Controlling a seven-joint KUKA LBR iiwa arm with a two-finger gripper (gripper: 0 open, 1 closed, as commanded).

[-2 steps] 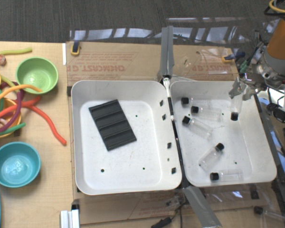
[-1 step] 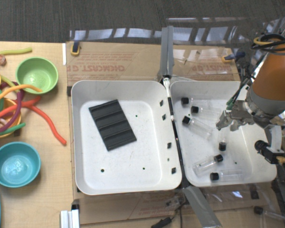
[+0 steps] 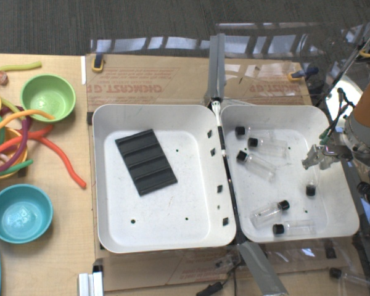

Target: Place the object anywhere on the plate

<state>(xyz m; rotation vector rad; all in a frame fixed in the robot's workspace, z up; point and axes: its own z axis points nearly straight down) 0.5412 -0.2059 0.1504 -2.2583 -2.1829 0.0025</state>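
dark carpet floor, wooden table

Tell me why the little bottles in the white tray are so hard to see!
In the camera view, the clear vials are see-through, so their bodies blend into the bright right bin, leaving mostly their black caps to spot; the dark ribbed plate in the left bin stands out sharply, while the gripper looks slightly soft at the view's right.
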